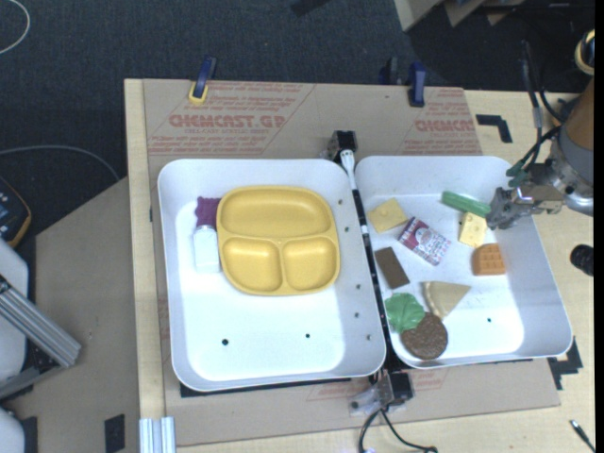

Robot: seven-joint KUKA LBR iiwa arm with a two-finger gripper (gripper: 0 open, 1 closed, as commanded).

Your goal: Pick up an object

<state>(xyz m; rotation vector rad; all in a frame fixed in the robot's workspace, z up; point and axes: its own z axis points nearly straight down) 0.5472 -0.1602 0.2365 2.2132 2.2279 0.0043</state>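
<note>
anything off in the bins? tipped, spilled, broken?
Nothing stands out. The yellow divided plate lies flat in the left bin, half covering a white item and a purple one. The right bin's toy food pieces lie loosely scattered. The gripper sits by the green piece.

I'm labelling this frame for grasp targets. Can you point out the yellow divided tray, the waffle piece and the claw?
yellow divided tray [277, 238]: camera view, on its centre ridge.
waffle piece [488, 260]: camera view, middle of its top face.
claw [503, 210]: camera view, between its fingertips.
</note>
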